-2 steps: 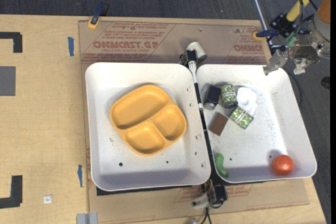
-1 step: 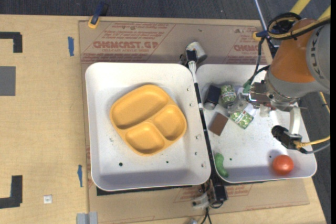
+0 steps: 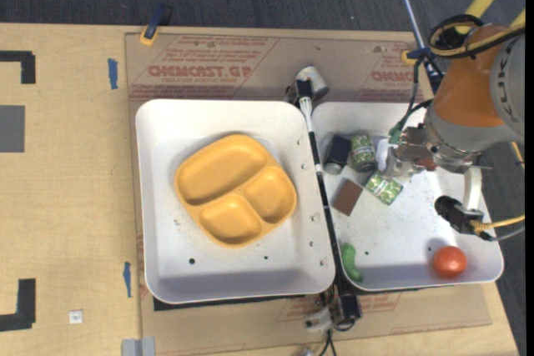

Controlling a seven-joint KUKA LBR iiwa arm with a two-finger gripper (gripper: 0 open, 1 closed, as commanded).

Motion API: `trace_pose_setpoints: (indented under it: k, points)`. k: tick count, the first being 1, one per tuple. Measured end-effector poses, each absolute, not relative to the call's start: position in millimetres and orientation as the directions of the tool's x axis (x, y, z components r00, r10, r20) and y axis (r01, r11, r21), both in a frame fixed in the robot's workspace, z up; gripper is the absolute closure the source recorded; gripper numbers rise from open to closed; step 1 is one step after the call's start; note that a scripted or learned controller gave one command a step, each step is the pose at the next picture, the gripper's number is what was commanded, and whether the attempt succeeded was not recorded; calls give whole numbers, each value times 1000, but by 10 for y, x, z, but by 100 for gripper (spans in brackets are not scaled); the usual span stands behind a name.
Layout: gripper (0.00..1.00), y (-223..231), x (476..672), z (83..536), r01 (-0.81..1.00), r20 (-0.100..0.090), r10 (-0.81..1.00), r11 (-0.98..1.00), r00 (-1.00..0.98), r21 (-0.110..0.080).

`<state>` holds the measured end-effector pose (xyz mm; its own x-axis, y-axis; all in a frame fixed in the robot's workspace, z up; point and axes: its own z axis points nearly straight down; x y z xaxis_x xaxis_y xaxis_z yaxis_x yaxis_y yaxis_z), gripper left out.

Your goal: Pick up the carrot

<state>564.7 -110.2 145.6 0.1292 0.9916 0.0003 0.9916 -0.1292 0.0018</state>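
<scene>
Carrot (image 3: 450, 261), taken here to be the round orange-red piece, though the shape leaves that open to doubt, lying in the near right corner of the right bin (image 3: 492, 267), on the bin floor and touched by nothing. Well apart from it, at the bin's near left edge, a small green piece (image 3: 351, 261). Farther back, toward the bin's middle, a cluster: brown block (image 3: 347, 196), green-and-white packet (image 3: 385, 188), green can (image 3: 363, 152) and a dark box (image 3: 337, 152). Poised over that cluster, right by the packet, the end effector (image 3: 400, 169) of the grey-and-orange arm (image 3: 471, 96), reaching in from the right; whether spread or pressed together cannot be told from above, and nothing seen pinched in it. Beside all this, the left bin (image 3: 158, 179) with a yellow divided plate (image 3: 236, 189), both bins on a cardboard-covered bench (image 3: 75, 179). By the look of things, task not yet begun in earnest: no contact with the carrot, no grasp, no lift. Left to do, as judged: cross toward the near right corner, come down over the orange-red piece, close on it and raise it clear of the bin.
</scene>
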Motion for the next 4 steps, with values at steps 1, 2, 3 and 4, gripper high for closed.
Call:
trace_pose_setpoints:
  k: [1, 2, 3, 4]
  points:
    - [100, -359, 5108, 1843, 861, 0, 861, -509, 509, -5]
    - [100, -32, 4788, 2036, 713, -1, 713, -701, 701, -6]
    - [100, 797, 4787, 1842, 609, -2, 609, -793, 793, -4]
    - [100, 1334, 4888, 1630, 658, -1, 658, -753, 753, -2]
